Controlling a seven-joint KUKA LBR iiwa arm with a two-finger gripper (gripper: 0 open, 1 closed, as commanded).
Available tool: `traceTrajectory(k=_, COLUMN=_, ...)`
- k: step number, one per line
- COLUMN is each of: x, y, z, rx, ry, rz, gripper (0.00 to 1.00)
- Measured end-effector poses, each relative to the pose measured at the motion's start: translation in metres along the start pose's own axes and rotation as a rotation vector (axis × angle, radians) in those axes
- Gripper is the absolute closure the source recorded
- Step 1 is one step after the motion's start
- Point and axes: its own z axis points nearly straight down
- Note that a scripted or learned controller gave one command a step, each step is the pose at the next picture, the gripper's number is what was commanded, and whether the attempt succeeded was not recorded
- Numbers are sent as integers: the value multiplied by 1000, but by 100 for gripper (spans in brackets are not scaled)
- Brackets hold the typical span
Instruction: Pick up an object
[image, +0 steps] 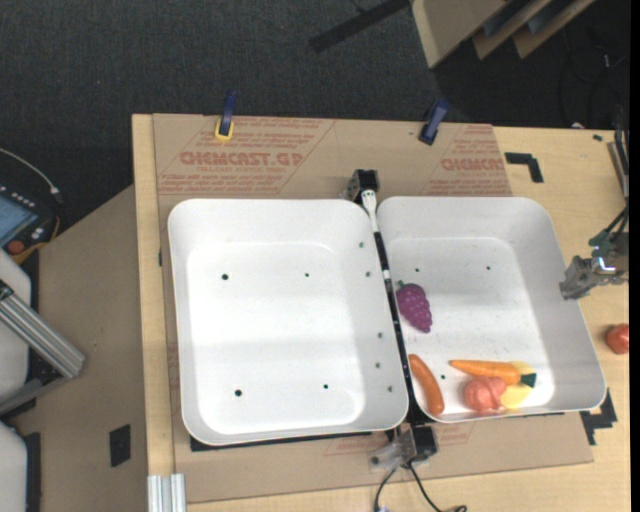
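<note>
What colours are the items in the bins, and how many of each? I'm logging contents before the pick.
Purple: 1, the grapes
Orange: 2, the carrot and the sausage-shaped piece
Pink: 1, the round piece
Yellow: 1, the small piece
Total: 5, all in the right bin

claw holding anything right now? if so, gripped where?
Nothing visibly held. The claw sits at the right bin's outer edge, away from the toys; whether it is open can't be told.
</note>
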Motion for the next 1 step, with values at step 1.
traceTrajectory(k=1, x=17, y=-36, z=-27, rx=-4, ry=-1, rz=-1, gripper=100)
